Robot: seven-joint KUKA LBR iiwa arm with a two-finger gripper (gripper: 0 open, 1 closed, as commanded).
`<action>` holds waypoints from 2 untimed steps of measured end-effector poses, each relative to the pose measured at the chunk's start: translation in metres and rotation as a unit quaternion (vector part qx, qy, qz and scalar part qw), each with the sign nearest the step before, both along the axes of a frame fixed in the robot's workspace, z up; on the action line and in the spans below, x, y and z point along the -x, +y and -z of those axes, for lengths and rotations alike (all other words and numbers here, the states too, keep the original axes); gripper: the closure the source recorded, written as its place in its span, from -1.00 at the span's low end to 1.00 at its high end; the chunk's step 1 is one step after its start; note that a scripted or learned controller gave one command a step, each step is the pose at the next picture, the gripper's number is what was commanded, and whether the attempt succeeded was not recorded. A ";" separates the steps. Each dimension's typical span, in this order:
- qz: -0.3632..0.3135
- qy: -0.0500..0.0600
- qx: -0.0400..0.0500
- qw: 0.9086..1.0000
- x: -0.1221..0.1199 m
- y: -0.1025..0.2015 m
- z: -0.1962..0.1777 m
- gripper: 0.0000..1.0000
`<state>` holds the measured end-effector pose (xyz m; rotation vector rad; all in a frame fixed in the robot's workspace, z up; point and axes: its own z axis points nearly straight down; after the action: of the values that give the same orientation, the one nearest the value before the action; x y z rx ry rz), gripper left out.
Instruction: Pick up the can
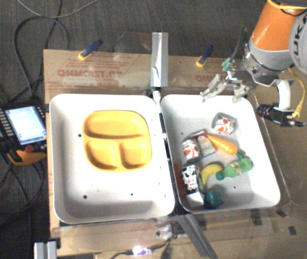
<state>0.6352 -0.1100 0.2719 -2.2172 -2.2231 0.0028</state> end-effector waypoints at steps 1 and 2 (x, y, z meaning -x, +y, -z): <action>0.074 0.000 0.000 0.997 0.046 -0.051 0.057 -1.00; 0.068 0.000 0.002 0.998 0.009 -0.094 0.136 -1.00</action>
<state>0.6259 -0.2043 0.1361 -2.3642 -2.0689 0.0078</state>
